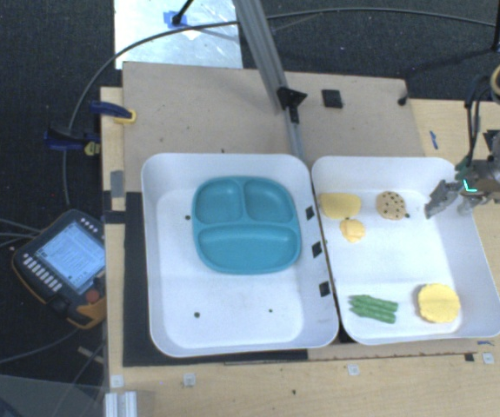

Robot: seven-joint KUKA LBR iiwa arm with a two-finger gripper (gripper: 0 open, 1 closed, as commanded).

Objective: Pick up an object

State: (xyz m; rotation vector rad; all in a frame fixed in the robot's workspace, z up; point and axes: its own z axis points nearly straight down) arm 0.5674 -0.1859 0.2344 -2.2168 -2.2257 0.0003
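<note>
- gripper (pixel 445 200) hanging over the upper right part of the right bin (pixel 471 259), reaching in from the right; too small and blurred to tell whether spread or clenched, and nothing seen in its grasp.
- nearest candidate: cookie (pixel 392 204), round and speckled, lying flat just left of the gripper in the upper part of the right bin; no long axis to speak of, so any approach angle about equal.
- beside it to the left, a yellow piece (pixel 340 204), wider than tall, long axis running left-right; a smaller yellow lump (pixel 352 229) just below, nearly touching it.
- lower in the same bin: green beans (pixel 373 307), long axis left-right with a slight downward tilt toward the right; round yellow disc (pixel 438 303) near them, apart.
- left bin (pixel 167 259) bearing a blue divided plate (pixel 247 224), well away from the gripper.
- likely risks, as judgement: flat, thin items hard to pinch from above, so closing on air or skidding the cookie across the bin floor.
- descent so near the bin's right wall could clip the rim.
- going for the two yellow pieces could catch both or nudge one aside.
- beans grasped along rather than across their length could slip out.
</note>
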